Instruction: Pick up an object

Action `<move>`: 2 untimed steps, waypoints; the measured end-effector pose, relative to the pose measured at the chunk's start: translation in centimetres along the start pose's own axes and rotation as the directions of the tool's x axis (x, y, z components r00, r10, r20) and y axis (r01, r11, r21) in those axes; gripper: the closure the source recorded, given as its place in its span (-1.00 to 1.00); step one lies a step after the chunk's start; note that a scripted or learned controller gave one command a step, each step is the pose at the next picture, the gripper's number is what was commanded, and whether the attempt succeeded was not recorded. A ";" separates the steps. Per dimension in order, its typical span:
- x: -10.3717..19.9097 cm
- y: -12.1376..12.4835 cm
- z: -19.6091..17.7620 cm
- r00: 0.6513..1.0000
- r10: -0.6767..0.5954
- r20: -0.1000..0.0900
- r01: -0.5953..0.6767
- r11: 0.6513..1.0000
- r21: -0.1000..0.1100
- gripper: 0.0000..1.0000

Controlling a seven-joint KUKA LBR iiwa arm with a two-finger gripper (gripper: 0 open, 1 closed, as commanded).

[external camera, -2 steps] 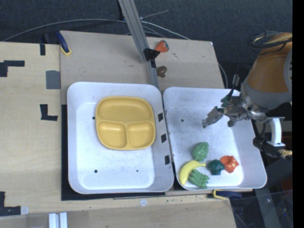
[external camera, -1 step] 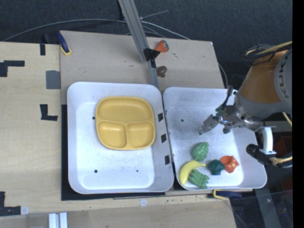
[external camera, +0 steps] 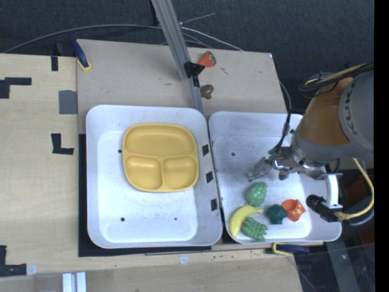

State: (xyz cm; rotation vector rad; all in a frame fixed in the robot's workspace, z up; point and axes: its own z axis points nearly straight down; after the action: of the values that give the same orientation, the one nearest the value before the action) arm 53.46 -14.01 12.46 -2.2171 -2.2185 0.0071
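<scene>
While my fingers (external camera: 265,170) hang spread and empty in approach, I judge the green ball (external camera: 256,194) just below them needs a short descent.

no readable text, labels, brands or numbers anywhere. only candidate: dark lettering on the grey arm housing (external camera: 364,111), right of the right bin (external camera: 243,132), cut off at the frame edge and too blurred to read. black tape marks on the tabletop (external camera: 36,181), left of the left bin (external camera: 97,163), are plain shapes, not characters.
</scene>
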 end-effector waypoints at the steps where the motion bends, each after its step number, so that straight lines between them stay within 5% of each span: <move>1: 0.1 0.1 -1.2 1.000 -0.002 -0.001 0.002 1.000 -0.003 1.00; 2: -0.1 0.4 -7.5 1.000 -0.001 0.002 0.001 1.000 -0.011 1.00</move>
State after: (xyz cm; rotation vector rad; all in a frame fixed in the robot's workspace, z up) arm 53.89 -14.14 19.98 -2.2227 -2.2259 -0.0035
